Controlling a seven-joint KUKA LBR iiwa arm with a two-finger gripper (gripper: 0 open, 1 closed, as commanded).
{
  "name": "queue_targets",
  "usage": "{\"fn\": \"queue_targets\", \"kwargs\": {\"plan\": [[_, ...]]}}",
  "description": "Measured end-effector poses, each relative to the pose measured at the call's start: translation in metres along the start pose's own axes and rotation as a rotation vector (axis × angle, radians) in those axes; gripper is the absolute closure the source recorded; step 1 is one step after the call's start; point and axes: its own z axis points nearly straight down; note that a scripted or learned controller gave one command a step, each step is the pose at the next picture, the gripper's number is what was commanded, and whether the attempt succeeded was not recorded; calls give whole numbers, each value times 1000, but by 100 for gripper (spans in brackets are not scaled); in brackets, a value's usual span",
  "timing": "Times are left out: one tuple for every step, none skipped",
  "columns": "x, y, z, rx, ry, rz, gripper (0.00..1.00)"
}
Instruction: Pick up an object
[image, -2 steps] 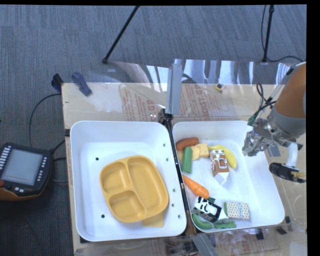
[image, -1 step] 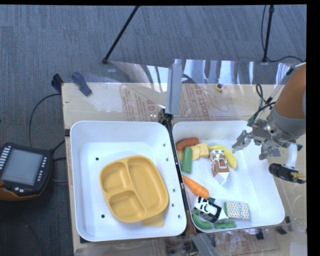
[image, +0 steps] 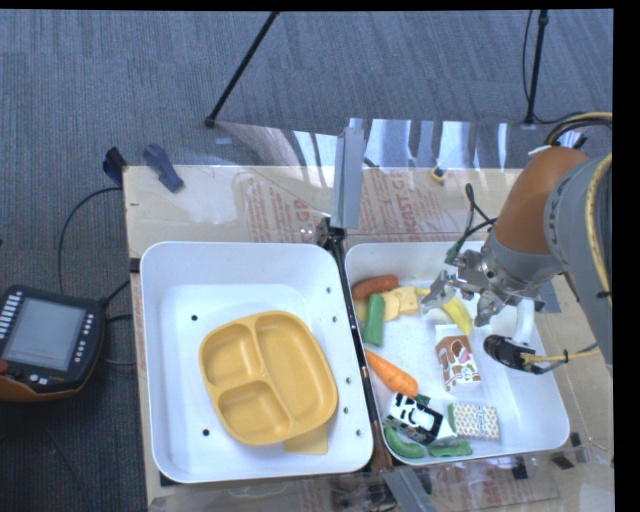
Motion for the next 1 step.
{"fn": "queue_targets", "kwargs": {"plan": [[2,11,18,4,-2,-20,0]]}}
